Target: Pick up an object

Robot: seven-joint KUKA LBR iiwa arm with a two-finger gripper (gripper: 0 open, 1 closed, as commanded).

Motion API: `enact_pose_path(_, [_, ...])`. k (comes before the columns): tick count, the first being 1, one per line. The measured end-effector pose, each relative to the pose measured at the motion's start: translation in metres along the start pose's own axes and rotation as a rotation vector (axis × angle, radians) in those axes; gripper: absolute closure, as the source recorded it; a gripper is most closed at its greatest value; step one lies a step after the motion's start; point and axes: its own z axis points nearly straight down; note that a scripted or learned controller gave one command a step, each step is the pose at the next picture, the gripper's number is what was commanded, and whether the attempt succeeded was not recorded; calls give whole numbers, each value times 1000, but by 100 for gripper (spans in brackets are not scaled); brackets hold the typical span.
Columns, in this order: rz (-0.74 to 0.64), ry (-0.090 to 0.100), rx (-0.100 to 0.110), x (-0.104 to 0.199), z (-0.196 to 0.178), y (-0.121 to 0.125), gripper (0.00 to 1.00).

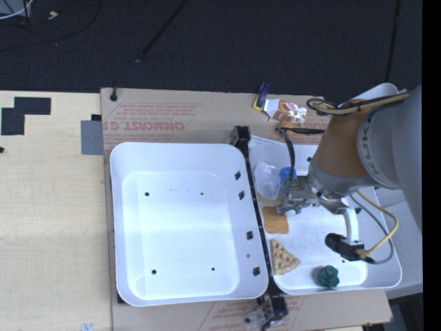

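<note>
Gripper (289,200) low in right bin (386,276), tight against the divider edge (finger state impossible to tell). Beside it: orange slab (277,223), waffle wedge (282,257). Left bin (138,164) roomy.

Two bins side by side: left bin (131,185), right bin (386,271). In right bin: bottle (267,179) at 10 o'clock, cracker (275,223) below it, waffle (282,257) at 7, ball (328,276) at 6.
</note>
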Motion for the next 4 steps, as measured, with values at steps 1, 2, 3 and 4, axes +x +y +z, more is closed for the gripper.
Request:
enact_pose_path(1, [-7,-2,3,2,-4,11,100])
enact_pose_path(2, [-8,5,37,-7,16,37,100])
enact_pose_path(3, [-9,6,39,-7,7,36,100])
enact_pose_path(4, [-7,1,21,-7,-6,40,100])
